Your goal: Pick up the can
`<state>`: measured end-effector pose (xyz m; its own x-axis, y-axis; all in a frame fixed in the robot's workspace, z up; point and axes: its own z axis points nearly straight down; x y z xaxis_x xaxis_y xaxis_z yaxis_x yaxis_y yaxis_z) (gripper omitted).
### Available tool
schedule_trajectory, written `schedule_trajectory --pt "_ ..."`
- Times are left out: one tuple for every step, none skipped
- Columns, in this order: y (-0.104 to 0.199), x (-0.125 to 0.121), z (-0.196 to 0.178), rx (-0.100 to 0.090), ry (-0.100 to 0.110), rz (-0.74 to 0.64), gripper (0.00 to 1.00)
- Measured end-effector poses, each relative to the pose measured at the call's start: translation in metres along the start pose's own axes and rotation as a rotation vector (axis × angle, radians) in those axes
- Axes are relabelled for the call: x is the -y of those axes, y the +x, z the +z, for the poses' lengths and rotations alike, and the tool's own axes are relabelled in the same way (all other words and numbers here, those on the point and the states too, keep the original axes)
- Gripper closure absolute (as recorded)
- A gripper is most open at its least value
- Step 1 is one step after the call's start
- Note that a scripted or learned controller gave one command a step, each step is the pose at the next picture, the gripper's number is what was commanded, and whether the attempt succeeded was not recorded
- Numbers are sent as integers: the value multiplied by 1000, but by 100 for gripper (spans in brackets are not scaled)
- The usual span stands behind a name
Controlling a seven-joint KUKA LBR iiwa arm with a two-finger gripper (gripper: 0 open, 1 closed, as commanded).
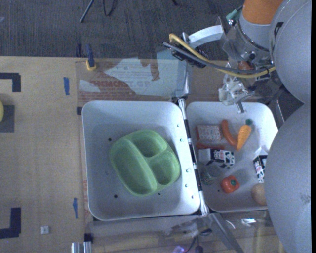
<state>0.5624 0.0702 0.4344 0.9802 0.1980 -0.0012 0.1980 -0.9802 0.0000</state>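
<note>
The right bin [266, 114] holds several small items. A dull grey, can-like shape [211, 174] lies near its left wall, just below a black-and-white cow-patterned pack [220, 157]; it is too dim to make out clearly. My gripper [235, 95] hangs over the bin's far edge, well above and behind that grey shape, and I see nothing held in it. The grey arm with its orange band [259, 10] comes in from the upper right and hides the bin's right side.
The right bin also has a red-and-white box [208, 132], a sausage [227, 132], a carrot [243, 136], a tomato [229, 184] and a tan egg-like item [258, 193]. A green divided plate [144, 162] lies in the left bin [94, 118]. Yellow cables [197, 55] loop off the wrist.
</note>
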Motion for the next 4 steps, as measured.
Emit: schedule_trajectory --pt "94 20 0 -2 0 -30 100" --pt "95 20 -10 -3 -1 -28 100" --pt "95 20 -20 -4 -1 -28 100" --pt "95 20 -30 -5 -1 -27 100"
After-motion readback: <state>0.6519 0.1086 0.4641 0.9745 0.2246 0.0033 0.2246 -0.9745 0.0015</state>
